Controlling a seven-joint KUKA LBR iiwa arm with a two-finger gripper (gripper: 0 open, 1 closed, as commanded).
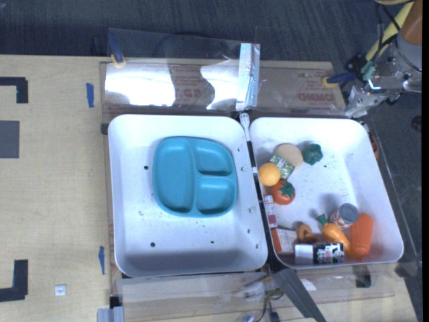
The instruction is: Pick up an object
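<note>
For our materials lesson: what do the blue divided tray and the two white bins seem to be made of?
Blue divided tray: probably moulded plastic, matte, judging by its even colour, rounded compartments and soft sheen. Left white bin and right white bin: likely thin formed plastic, smooth and slightly glossy, with rounded corners and dark scuff specks; painted metal cannot be ruled out.

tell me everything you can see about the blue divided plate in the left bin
The blue divided plastic plate is a rounded rectangle with three compartments: one large on the view's left, two smaller on the right. It looks matte, lies flat and right side up near the middle of the left white bin, with nothing in it.
</note>
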